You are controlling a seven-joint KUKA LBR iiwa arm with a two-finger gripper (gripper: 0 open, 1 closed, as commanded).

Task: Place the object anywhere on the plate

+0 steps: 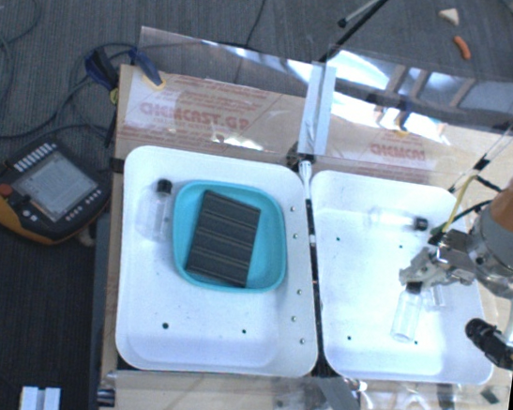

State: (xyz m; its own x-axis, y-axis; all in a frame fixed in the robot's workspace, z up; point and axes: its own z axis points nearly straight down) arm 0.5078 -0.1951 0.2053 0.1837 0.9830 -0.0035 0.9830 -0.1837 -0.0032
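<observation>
A: Bins side by side on bench. Nearest item of note: clear vial lying on floor of right bin, long axis running roughly near-to-far.

B: Gripper position relative to it?

A: Gripper sits just beyond vial's far end, close above it, on arm entering from right. Vial extends from gripper toward near rim. Whether vial's far end is between the fingertips cannot be resolved; clear plastic on white is hard to read.

B: Open or clenched?

A: Cannot tell. Metal parts at wrist overlap at this angle.

B: Target?

A: Teal plate in left bin, well apart from vial, across the divider to the left. Dark ribbed block lies on plate centre, leaving mostly rim free. Second vial with black cap lies just beside plate's left edge, off it.

B: Farther back?

A: Another small clear vial near far wall of right bin.

B: Judgement?

A: Grasp stage, unconfirmed; carry would be a long leftward traverse
</observation>
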